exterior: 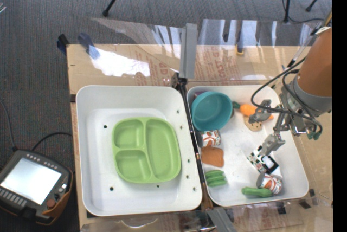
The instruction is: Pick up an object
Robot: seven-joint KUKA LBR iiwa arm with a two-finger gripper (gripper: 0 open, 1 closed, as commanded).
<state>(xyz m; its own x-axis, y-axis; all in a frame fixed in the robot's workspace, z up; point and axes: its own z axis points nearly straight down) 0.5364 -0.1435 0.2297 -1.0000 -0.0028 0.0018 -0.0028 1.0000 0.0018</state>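
Reaches in from the right edge, orange band high, grey wrist bent down over the right bin. Hangs with the gripper above the right half of that bin, fingers spread wide, nothing between them but bare white floor. Released, then, and holding nothing.

Counted in the right bin:
- one teal bowl at the far left corner
- one orange carrot just beside the bowl
- one tan disc next to the carrot, close by the upper finger
- two cans: one upright can under the bowl, one lying can near the front right corner
- one brown bread piece below the upright can
- one cluster of green pods near the front left
- one black-and-white carton just under the lower finger, whether touching it unclear
- one small green piece against the lying can

Counted in the left bin: one green divided plate with three compartments, lying flat at the middle.

Two bins in all, side by side.
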